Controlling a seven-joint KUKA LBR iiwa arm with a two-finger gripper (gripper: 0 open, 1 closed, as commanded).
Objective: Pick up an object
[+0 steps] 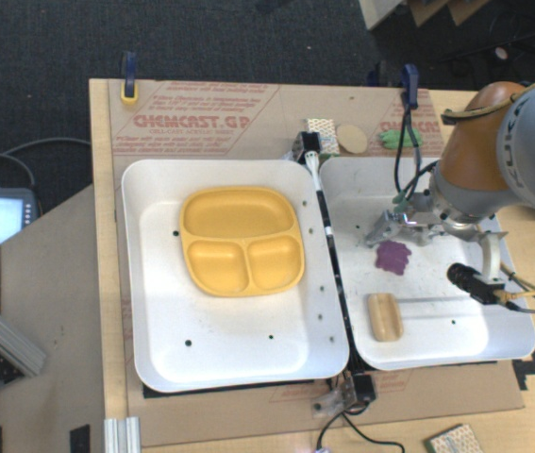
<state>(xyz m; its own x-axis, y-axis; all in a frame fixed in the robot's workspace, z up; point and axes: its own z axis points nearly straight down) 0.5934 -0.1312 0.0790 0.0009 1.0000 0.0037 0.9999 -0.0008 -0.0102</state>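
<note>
A small purple lumpy object (393,257), soft-looking and irregular in outline, lies on the floor of the right-hand shallow white bin (465,343), toward its middle. Nearer the front edge of that bin rests a tan wooden block (385,316), well apart from the purple piece. The metal gripper (401,225) hangs just above and behind the purple object; whether its jaws are spread or pressed together cannot be told. The left white bin (154,281) carries a yellow plastic divided plate (242,240).
</note>
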